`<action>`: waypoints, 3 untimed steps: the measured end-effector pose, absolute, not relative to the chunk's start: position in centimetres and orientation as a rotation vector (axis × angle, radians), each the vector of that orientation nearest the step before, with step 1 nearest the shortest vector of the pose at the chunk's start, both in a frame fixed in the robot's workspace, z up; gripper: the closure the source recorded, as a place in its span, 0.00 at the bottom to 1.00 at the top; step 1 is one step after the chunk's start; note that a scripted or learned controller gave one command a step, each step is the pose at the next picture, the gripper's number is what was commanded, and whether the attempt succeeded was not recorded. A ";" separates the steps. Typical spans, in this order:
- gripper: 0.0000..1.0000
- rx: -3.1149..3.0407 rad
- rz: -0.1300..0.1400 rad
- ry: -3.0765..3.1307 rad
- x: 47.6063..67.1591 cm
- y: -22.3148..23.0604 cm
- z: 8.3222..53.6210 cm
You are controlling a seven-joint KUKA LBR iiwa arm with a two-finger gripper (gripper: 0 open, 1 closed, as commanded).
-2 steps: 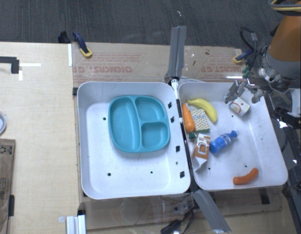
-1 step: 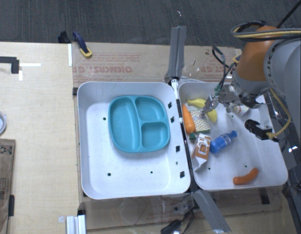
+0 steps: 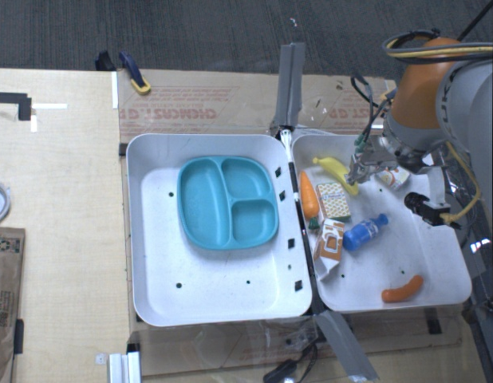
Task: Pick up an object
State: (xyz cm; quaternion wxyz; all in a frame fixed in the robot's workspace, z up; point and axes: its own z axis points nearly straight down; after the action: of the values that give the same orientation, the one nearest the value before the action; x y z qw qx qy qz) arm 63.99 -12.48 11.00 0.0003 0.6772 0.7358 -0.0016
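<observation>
Nearest, low in the right bin [image 3: 438,290]: an orange sausage [image 3: 402,289] lying by the front wall. Further in, a blue bottle [image 3: 364,232] tilted beside a small orange-and-white carton [image 3: 331,241], then a patterned packet [image 3: 333,199] next to an upright carrot [image 3: 309,195]. Beyond these, a yellow banana [image 3: 336,170] with the hand [image 3: 361,168] lowered just at its right end; impossible to tell whether touching or gripping. Reaching in from the right, wrist angled down, orange band [image 3: 418,94] above. In the left bin [image 3: 151,214], a teal divided plate [image 3: 228,202].
</observation>
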 end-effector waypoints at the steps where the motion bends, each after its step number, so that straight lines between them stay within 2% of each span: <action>1: 1.00 1.844 -0.005 2.546 66.0 -6.9 25.0; 2: 1.00 1.880 -0.008 2.524 65.9 -6.4 23.2; 3: 0.00 1.879 -0.008 2.523 65.9 -6.4 23.2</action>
State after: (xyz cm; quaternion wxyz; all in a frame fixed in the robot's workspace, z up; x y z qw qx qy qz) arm 65.94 -6.35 23.18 -0.0024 0.5973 0.8020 -0.0025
